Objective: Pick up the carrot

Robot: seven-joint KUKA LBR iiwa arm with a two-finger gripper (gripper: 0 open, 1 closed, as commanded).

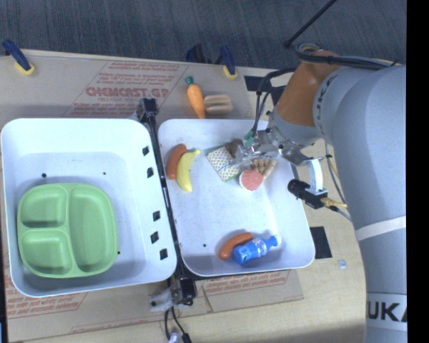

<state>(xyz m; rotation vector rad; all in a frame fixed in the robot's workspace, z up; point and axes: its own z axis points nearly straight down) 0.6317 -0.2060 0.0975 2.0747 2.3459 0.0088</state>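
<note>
Outside the right bin (200,259), beyond its far edge, the carrot (195,100) is seen; whether the gripper (252,151) is spread cannot be told.

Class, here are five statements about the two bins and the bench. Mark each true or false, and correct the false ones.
1. The carrot lies inside the right bin. False: it lies on the bench above that bin, beside a bun.
2. The green plate sits in the left bin. True.
3. The banana is in the right bin. True.
4. The blue bottle lies on the green plate. False: it lies near the right bin's lower edge.
5. The end effector is over the left bin. False: it is over the right bin's upper part.
</note>
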